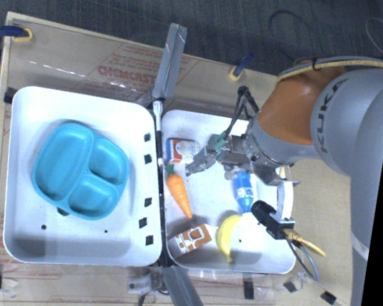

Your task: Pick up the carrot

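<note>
Carrot (pixel 180 193) lies in the right bin (pixel 271 266), close to that bin's left wall, slanting from its green-tipped end at the far left down to its point at the near right. Gripper (pixel 198 163) hangs just above and slightly to the right of the carrot's far end, its fingers (pixel 194 165) spread apart and grasping nothing; the carrot sits on the near side of the fingertips, not between them. A small carton with red print (pixel 180 150) lies just left of the gripper, at the far left corner of the bin. A blue bottle (pixel 243 190) lies to the right of the carrot, under the wrist. A banana (pixel 226 236) and a brown box (pixel 192 238) rest near the bin's near edge. The left bin (pixel 14 229) holds a blue divided tray (pixel 81 169).
</note>
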Robot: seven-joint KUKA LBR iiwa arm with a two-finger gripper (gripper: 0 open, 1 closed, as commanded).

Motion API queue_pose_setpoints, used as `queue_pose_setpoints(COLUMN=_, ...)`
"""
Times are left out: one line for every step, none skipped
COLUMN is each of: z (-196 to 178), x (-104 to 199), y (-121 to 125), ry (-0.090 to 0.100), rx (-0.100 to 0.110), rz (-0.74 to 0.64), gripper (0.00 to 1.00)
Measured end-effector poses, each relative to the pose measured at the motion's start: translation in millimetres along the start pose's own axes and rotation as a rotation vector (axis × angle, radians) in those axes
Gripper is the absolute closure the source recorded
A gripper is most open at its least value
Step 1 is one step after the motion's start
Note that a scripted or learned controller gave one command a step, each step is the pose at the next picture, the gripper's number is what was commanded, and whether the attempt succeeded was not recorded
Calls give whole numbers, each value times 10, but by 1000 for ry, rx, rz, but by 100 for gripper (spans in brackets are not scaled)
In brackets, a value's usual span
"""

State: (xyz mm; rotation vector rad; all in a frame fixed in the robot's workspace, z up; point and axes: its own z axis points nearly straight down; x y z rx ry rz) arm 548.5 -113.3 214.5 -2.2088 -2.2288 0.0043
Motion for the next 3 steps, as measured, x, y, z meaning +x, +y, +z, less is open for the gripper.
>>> queue_pose_setpoints(z=1217, x=-43, y=-333, ry=-16, rx=-8, rz=-184, gripper=0)
queue_pose_setpoints(z=1123, x=-8, y=-329, ry=-10, rx=-6, rz=-193, gripper=100)
queue_pose_setpoints(z=49, x=602, y=-301, ry=-1, rx=-3, rz=-143, gripper=100)
